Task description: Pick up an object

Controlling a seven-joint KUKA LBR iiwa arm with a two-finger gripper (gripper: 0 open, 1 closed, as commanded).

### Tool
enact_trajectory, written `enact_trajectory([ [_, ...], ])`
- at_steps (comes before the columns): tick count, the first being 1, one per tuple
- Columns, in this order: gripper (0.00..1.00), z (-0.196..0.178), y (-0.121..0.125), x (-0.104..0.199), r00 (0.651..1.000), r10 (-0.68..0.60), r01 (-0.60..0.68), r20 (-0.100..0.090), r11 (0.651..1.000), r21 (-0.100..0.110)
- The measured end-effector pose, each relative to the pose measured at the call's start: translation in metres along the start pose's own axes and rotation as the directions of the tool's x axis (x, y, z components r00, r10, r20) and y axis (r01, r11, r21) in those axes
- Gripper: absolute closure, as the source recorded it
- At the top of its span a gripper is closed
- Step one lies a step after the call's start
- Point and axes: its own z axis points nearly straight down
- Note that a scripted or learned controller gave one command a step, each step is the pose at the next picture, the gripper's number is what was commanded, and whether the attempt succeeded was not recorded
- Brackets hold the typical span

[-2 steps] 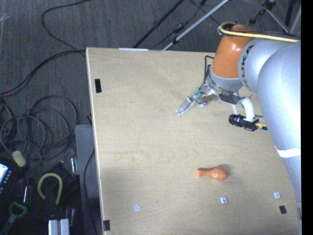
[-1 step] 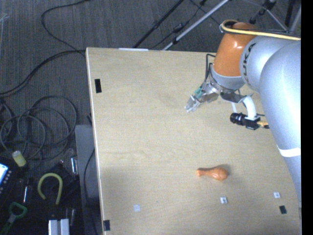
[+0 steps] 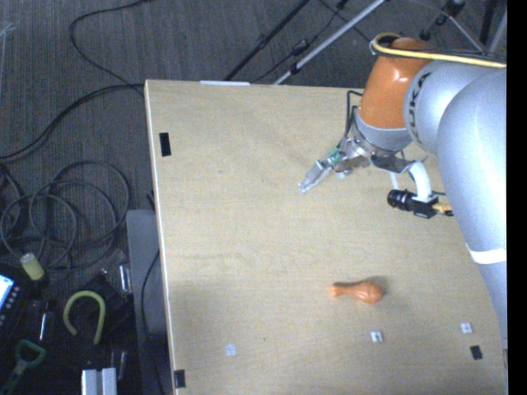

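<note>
The gripper (image 3: 311, 181) sits a little right of the frame's centre, in its upper half, its pale fingers reaching down and to the left over the tan board (image 3: 247, 245). The fingertips lie close together with nothing visible between them; whether a narrow gap remains is too small to tell. Behind it the wrist rises to the upper right into the orange band (image 3: 387, 89), and the thick grey arm (image 3: 469, 155) fills the right edge of the frame, bending downward. A small black cylinder (image 3: 412, 202) juts out just below the wrist. The orange object (image 3: 359, 290), shaped like a small drumstick with its thin end pointing left, lies flat on the board in the lower right, well apart from the gripper. Dark cables (image 3: 66, 204) loop over the floor at the left.
</note>
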Motion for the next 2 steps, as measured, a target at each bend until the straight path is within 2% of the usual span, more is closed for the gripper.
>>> enact_trajectory([
  [1,1.00,-0.0089,-0.0001,-0.0003,1.000,0.002,-0.002,-0.001,1.000,-0.001],
  [2,0.00,-0.0088,-0.0001,-0.0002,1.000,0.002,-0.002,-0.001,1.000,-0.001],
])
